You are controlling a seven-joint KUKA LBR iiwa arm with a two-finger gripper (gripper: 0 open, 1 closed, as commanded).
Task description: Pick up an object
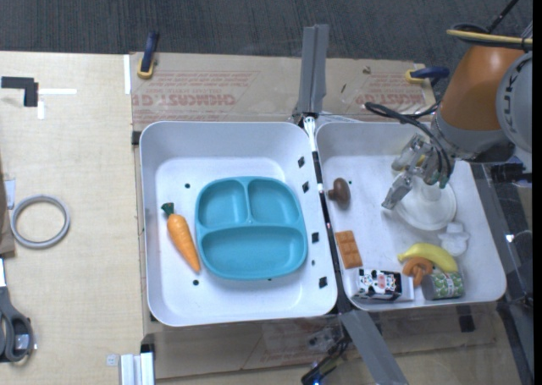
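Jaws [405,182] spread open, holding nothing — clear glass [426,204] just beside them, in the right bin [373,151].

Bright, even overhead light gives soft, short shadows inside the white bins [152,231], mild glare on their floors, and slightly soft focus overall.

Grey arm [474,96] entering from the right, orange band above wrist, hand [412,178] angled downward
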